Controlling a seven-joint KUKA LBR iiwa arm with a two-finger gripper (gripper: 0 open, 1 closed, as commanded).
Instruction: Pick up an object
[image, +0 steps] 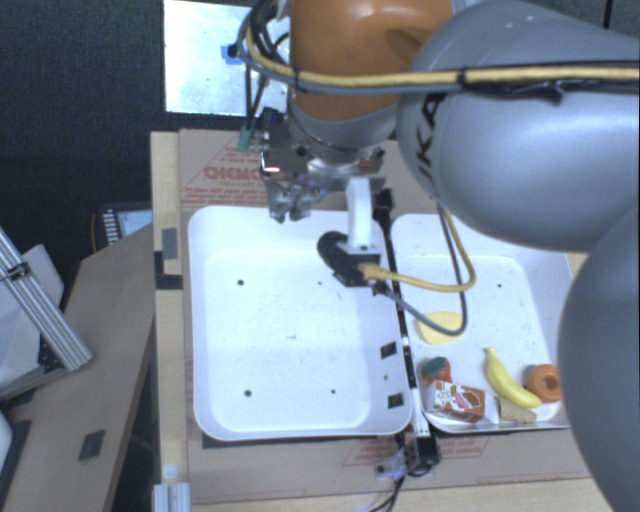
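Two white bins (300, 420) are seen on a cardboard-covered bench (215, 170), centre frame. The gripper (288, 205) is positioned at the left bin's upper edge; finger opening cannot be determined.

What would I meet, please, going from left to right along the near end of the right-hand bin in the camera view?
Red-topped toy → printed packet → banana → orange ring. The yellow piece lies farther back, so I leave it out.
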